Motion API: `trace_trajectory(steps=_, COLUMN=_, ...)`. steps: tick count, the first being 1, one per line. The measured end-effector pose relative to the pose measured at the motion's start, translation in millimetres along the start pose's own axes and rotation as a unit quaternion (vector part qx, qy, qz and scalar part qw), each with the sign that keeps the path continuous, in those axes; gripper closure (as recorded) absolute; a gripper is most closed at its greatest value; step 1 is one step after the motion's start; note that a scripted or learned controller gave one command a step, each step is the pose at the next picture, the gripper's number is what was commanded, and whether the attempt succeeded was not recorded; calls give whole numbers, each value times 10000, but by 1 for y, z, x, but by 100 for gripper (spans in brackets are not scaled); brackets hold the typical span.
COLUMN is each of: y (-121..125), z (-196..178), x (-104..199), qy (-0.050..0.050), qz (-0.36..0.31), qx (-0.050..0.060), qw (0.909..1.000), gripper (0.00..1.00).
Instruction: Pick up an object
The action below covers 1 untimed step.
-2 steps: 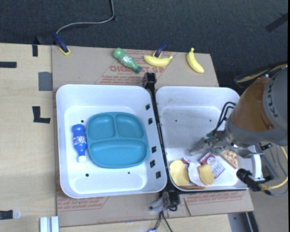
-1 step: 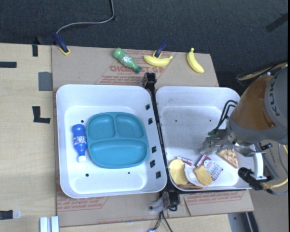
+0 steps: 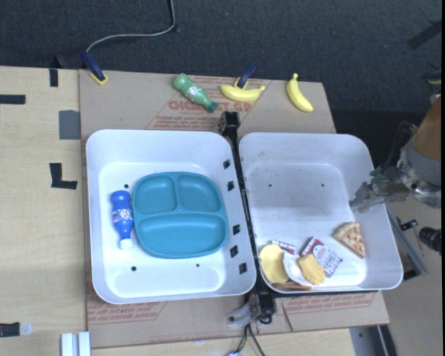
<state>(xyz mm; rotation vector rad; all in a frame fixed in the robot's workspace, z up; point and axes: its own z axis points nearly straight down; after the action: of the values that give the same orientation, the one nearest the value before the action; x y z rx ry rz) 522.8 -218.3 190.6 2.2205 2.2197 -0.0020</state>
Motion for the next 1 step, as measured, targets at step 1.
trace_trajectory(steps=1, y=-35, z=-72, x=26, qy=6, qz=-7, qx=-2, qw=10000, gripper=100)
